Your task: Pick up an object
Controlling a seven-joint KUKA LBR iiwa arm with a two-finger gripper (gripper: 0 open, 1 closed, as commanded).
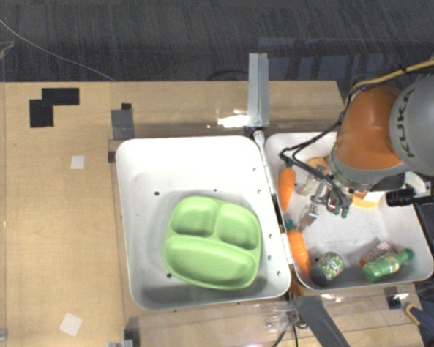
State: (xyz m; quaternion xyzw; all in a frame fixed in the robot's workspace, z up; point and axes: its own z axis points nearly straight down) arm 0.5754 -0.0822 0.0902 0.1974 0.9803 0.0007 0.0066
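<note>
My gripper [316, 205] hangs over the middle of the right bin [418, 226], pointing down and to the left, open with nothing between its fingers. An orange carrot [286, 188] lies just left of it by the bin's left wall. A second carrot [299, 249] lies below the gripper near the front left corner. A dark green round object [327, 266] and a green bottle [386, 265] rest along the front wall. A small reddish packet [376, 252] sits just above the bottle. The arm hides part of the bin's back.
The left bin [137, 181] holds a light green divided plate [213, 240]. A metal post [258, 93] stands behind the wall between the bins. A yellow item [367, 201] peeks out under the wrist.
</note>
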